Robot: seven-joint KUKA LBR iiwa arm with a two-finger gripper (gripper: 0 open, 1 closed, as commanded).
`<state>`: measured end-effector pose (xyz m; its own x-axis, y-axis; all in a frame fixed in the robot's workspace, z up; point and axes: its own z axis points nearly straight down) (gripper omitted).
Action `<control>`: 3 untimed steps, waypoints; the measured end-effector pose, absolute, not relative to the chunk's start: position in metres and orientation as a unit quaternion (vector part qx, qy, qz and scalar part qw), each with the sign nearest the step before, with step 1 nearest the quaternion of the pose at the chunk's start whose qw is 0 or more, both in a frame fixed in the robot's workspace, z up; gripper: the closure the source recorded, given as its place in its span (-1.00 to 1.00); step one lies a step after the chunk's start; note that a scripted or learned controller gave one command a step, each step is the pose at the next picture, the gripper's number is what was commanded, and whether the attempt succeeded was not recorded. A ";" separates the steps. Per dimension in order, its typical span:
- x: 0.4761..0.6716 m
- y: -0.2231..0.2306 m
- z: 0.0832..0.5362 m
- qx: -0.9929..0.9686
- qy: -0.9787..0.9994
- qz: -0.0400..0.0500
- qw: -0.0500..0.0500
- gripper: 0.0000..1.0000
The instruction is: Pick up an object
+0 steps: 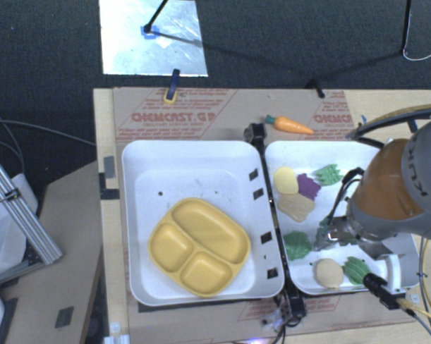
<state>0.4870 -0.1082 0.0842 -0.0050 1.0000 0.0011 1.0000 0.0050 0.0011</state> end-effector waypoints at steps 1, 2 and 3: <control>0.488 -0.108 0.095 -0.705 -0.709 -0.002 0.000 1.00; 0.487 -0.116 0.084 -0.707 -0.707 0.000 0.000 1.00; 0.487 -0.113 0.084 -0.706 -0.708 -0.001 0.000 1.00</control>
